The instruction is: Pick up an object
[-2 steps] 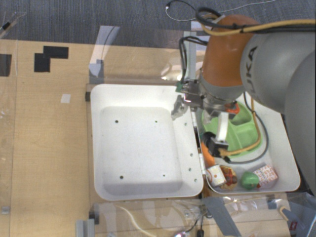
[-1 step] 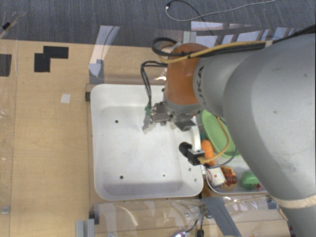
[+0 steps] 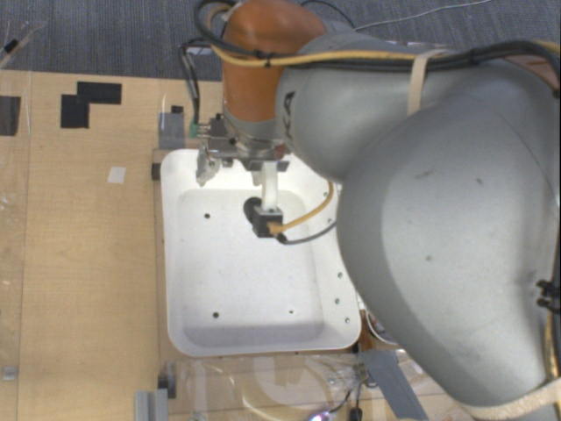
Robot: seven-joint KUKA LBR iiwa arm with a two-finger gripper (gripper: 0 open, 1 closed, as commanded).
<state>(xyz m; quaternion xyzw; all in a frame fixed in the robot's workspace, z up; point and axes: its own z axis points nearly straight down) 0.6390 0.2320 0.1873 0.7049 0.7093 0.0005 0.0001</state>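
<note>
My gripper [image 3: 213,165] hangs below the orange band of the arm [image 3: 259,51], over the far left corner of the left white bin [image 3: 172,270]. It sits close above the bin's back wall. Nothing can be made out in its grasp from this angle. The bin floor that shows is white with a few small dark dots, and I can make out no loose object on it. The arm's large grey body [image 3: 447,226] covers the right side of the view and hides the other bin.
To the left of the bin lies the pale wooden bench [image 3: 79,261], with black block shapes [image 3: 88,102] near its far edge. A small grey bracket [image 3: 173,130] stands just behind the bin's far left corner.
</note>
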